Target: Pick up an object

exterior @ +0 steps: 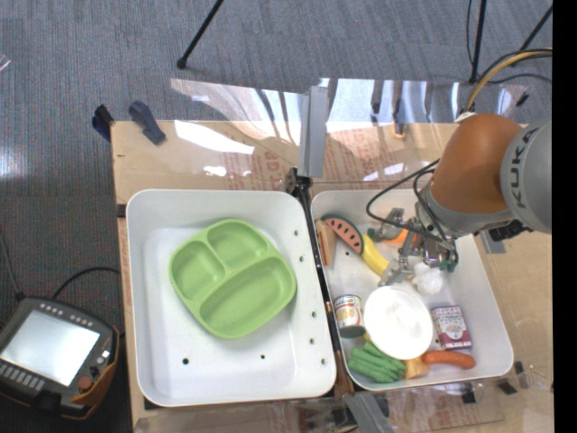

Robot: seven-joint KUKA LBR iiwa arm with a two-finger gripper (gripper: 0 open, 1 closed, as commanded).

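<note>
My gripper (416, 258) hangs low over the upper middle of the right bin (494, 318), under the orange-banded wrist. Just to its left lies a yellow banana (373, 254), and a white crumpled object (431, 280) sits right below it. A watermelon slice (343, 232) lies at the bin's upper left, with a small orange piece (386, 234) beside it. Nearer the front are a white round plate (398, 321), a small can (347, 312), a red box (451, 325), green beans (376, 363) and an orange sausage-shaped toy (448, 359).
The left bin (144, 332) holds a green divided plate (233, 278). A metal post (313, 138) stands behind the divider between the bins. Cables run along the arm at the upper right. A teach pendant (54, 350) lies on the floor at the lower left.
</note>
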